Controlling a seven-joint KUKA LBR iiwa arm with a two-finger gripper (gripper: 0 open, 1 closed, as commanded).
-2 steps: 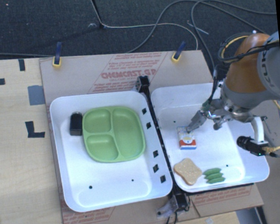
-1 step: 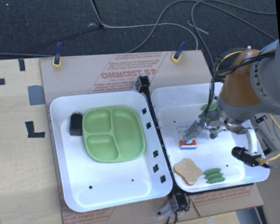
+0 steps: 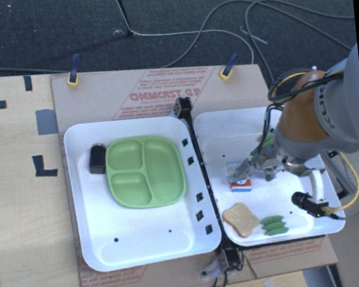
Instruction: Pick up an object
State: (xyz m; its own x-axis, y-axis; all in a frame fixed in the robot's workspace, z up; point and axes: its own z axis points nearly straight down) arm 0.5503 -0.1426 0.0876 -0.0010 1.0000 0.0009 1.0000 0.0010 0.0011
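Looking down on two white bins side by side on a cardboard-covered surface [image 3: 161,87]. Left bin [image 3: 94,244]: green divided plate [image 3: 146,172] lying flat near the middle, small black block [image 3: 97,159] just beside its left edge. Right bin [image 3: 226,128]: small red, white and blue carton [image 3: 240,182] near the centre, slice of toast [image 3: 240,219] toward the front, green pea pods [image 3: 273,225] just right of the toast. Grey arm [image 3: 339,113] with its orange band reaching in from the right, wrist low over the right bin. Gripper [image 3: 262,163] pointing left, tip just beside the carton's right end; touching or merely close, hard to call from this angle. Fingers lost in a blur of grey metal and wires, so open or closed: cannot tell. Nothing visibly clamped or lifted; carton, toast and pods all resting on the bin floor. Black divider strip [image 3: 196,170] running between the bins, yellow clamps [image 3: 72,77] pinning the cardboard at the far edge, cables [image 3: 217,21] trailing across the dark floor behind.
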